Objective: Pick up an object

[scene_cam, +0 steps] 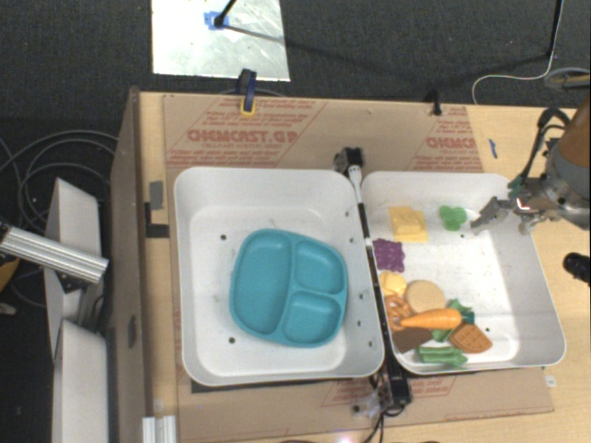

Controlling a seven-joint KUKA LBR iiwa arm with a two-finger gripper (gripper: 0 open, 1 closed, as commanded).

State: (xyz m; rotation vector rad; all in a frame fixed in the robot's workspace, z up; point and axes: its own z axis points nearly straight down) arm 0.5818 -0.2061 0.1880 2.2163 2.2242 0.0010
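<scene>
The right bin (526, 275) holds several toy foods. A yellow cheese wedge (407, 223) and a small green piece (452, 216) lie near its back. Purple grapes (389, 255) sit by the left wall. Toward the front lie a tan round bun (425, 295), an orange carrot (431, 319), a waffle piece (472, 339) and green beans (438, 355). My gripper (490, 213) hangs over the bin's back right part, just right of the green piece, and nothing shows in it.
The left bin (203, 247) bears a blue divided plate (288, 287). A black clamp (350, 162) sits where the two bins meet at the back. The arm's wrist (563, 178) reaches in over the right rim. Cardboard lies under both bins.
</scene>
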